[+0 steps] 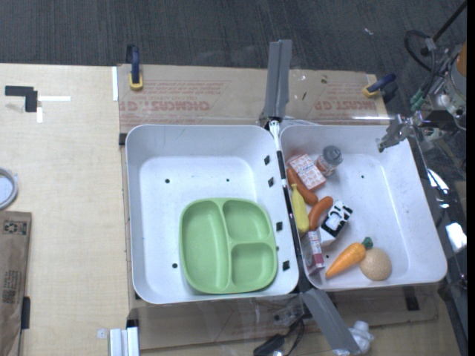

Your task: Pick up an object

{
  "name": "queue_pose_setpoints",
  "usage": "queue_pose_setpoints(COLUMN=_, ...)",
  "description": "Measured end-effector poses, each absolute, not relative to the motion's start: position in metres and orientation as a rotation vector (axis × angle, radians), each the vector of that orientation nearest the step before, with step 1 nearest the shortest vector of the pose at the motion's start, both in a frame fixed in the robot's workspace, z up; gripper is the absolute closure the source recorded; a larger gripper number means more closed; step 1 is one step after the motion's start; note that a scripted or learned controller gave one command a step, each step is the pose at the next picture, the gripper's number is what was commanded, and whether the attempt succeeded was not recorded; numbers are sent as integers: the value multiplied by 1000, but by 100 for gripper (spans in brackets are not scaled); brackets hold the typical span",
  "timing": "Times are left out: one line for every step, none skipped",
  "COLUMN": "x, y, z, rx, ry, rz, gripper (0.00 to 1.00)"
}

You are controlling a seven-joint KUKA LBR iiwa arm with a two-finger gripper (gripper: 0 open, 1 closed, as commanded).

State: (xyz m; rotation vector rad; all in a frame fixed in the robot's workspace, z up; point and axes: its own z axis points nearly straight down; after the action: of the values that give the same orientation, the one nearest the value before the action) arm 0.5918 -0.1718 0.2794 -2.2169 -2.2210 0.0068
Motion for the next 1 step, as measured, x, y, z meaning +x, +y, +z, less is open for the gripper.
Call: queue_pose_setpoints(x=573, y=-130, z=188, rx=-2073, ry=-2355, rz=6, gripper=0)
